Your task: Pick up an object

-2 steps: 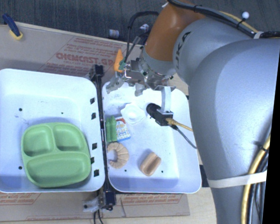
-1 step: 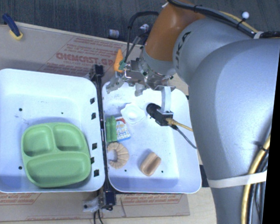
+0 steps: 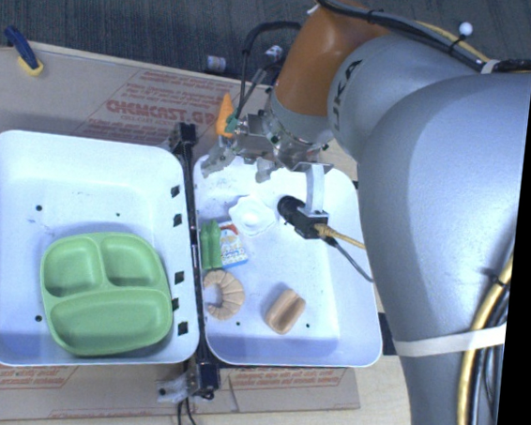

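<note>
Tan rounded block point(image 3: 284, 310), tan doughnut-shaped ring point(image 3: 223, 293) and green tube point(image 3: 209, 244) lie ungrasped in the right-hand white bin point(image 3: 322, 350) (nothing lifted yet); claw point(image 3: 239, 164) hovers spread, empty.

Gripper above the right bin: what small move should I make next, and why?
Probably ease it down toward the small white cup, the nearest thing. The gripper hovers over the right bin's far left corner with nothing seen in it; the ring and tan block lie farther off.

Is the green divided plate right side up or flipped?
Right side up: the green divided plate shows its three compartments hollowed upward.
</note>
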Robot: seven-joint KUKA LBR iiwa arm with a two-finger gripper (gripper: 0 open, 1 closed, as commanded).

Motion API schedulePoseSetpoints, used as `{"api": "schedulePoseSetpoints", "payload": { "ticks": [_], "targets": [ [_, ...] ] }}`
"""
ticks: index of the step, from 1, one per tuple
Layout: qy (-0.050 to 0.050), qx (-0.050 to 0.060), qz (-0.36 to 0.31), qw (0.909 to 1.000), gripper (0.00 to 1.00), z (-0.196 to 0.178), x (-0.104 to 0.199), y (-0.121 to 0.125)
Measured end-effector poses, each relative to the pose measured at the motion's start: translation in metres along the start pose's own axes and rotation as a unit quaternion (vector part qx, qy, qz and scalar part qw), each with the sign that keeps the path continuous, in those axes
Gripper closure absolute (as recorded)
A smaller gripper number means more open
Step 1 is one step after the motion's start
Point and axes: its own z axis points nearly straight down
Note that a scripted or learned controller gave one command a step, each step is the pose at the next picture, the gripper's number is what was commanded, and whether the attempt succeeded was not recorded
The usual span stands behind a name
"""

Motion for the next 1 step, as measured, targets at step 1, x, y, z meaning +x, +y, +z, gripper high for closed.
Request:
{"api": "schedulePoseSetpoints", "payload": {
  "ticks": [1],
  "targets": [
    [0.0,0.0,0.0,1.0,0.0,0.0,0.0,0.0]
  ]
}}
